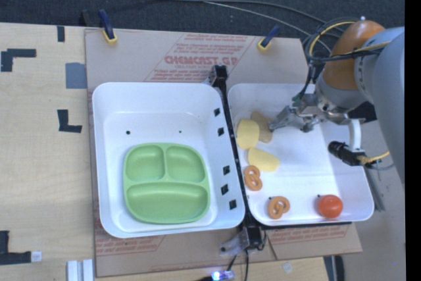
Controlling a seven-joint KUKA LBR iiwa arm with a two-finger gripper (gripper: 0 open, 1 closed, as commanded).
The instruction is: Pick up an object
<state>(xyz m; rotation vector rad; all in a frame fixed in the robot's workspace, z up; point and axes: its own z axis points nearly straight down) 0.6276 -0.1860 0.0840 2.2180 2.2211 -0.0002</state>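
Note:
The right bin (342, 171) holds a pale yellow piece (247, 133), a second yellow piece (264, 159), a tan piece (260, 120), two orange pretzel-shaped pieces (252, 178) (278, 207) and a red tomato (329, 205). My gripper (290, 126) hangs over the upper middle of this bin, just right of the tan piece. It is open, its fingers are spread, and nothing sits between them. The left fingertip (273, 126) is close to the tan piece.
The left bin (108, 108) carries a green divided plate (166, 182). A black divider (225, 141) runs between the bins. The grey arm with its orange band (352, 56) covers the right bin's far right corner. Cables (355, 154) hang by the right wall.

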